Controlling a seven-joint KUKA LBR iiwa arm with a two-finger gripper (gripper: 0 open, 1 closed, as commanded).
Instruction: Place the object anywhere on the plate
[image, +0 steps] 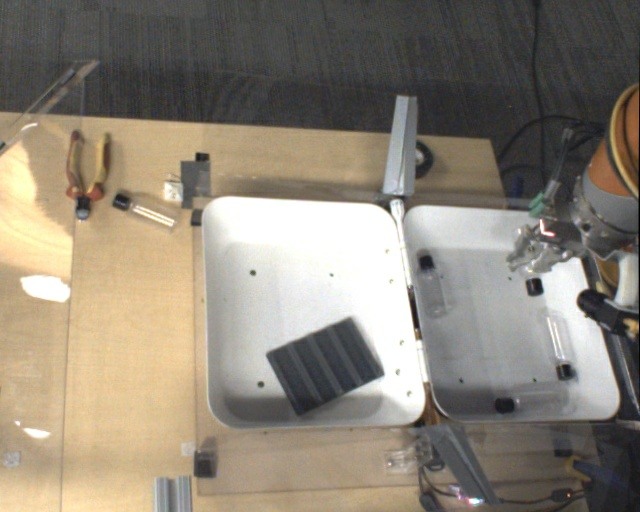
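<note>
2 bins sit side by side on the bench (120, 380), the left bin (225, 300) touching the right bin (600, 400) along a shared edge. A ridged plate (325, 365) lies tilted in the left bin, near its front edge. In the right bin, 1 tube (432, 285) lies near the left edge, another tube (558, 345) near the right edge, and a small cap (504, 405) at the front edge. The gripper (540, 250) hangs over the right bin's back right part. Pliers (86, 175) lie at the bench's back left corner, with a vial (145, 210) just to their right.
</note>
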